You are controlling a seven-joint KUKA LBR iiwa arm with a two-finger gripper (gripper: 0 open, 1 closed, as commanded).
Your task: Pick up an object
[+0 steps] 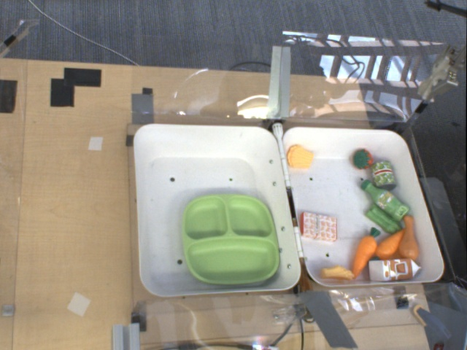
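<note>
We cannot tell the gripper's state; near the right bin's (pixel 321 133) front edge lies a carrot (pixel 365 251), which we judge light, stiff and slippery, best pinched mid-body

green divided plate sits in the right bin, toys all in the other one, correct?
Not quite. The camera view shows the green divided plate in the left bin, not the right. The toys, such as the carrot and the milk carton, are all in the right bin.
</note>
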